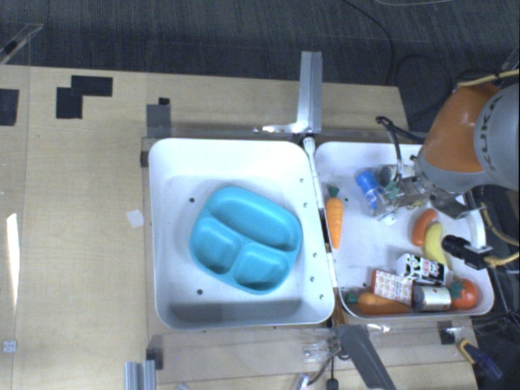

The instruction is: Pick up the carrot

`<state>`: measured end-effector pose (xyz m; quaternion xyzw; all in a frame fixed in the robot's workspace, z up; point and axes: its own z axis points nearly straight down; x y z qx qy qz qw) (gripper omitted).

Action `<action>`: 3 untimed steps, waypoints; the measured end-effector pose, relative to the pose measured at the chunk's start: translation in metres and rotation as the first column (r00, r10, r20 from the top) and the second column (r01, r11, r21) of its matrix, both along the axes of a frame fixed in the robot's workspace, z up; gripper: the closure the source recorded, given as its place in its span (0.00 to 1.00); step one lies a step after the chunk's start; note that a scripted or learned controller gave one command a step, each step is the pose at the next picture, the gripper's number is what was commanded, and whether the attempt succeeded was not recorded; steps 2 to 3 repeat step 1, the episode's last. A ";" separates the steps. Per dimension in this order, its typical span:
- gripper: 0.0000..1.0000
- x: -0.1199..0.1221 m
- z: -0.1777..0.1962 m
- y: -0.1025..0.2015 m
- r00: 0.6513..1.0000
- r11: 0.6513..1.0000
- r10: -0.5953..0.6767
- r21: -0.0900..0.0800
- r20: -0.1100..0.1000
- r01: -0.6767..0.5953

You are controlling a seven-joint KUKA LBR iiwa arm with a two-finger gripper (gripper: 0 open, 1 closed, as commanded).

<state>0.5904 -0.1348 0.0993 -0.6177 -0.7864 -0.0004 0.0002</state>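
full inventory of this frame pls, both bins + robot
left bin: 1, white, left half of the bench
tray: 1, blue, three compartments, in the left bin
right bin: 1, white, beside the left bin
carrot: 1, orange with green top, right bin, along its left wall
blue item: 1, blue, upper middle of the right bin, by the gripper; type unclear
banana: 1, yellow, right side of the right bin
orange round item: 1, orange, touching the banana
bottom-edge clutter: several, mixed: patterned boxes, a can, orange and red pieces
arm: 1, grey with orange band, entering from the right
gripper: 1, dark, over the upper right bin, apart from the carrot
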 end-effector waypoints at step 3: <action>1.00 -0.028 0.087 0.041 0.989 0.989 0.146 -0.001 0.000 -0.146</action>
